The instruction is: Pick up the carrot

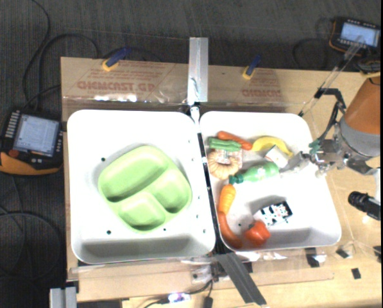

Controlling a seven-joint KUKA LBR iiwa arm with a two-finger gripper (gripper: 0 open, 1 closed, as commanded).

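Grey and dark, the gripper (308,157) hangs over the right rim of the right bin (319,233), below the arm's orange band. It is small and cluttered against the rim, so I cannot tell whether it is spread or closed. Nothing can be seen gripped in it.

Just left of the gripper lie a green bottle-shaped toy (260,172) and, a little farther back, a yellow banana (270,144). Nearer the viewer, a small black-and-white block (276,212) sits on the bin floor, and a red pepper (258,233) lies by the near wall.

The carrot (226,199) I take to be the orange tapered piece against the right bin's left wall. It lies well apart from the gripper, to its left and somewhat nearer, across most of the bin. Its long axis runs roughly far to near, almost parallel to that wall, and its far end touches or nearly touches the green toy's left tip. A second orange piece (230,136) at the far side could also pass for one, though the nearer piece has the plainer carrot shape.

By my reading, the coming move is a leftward reach across the bin, passing over or around the green toy. The grasp should close across the carrot's width, left to right, and the wall just beside it leaves little room.

The left bin (82,236) holds a green divided tray (145,188).
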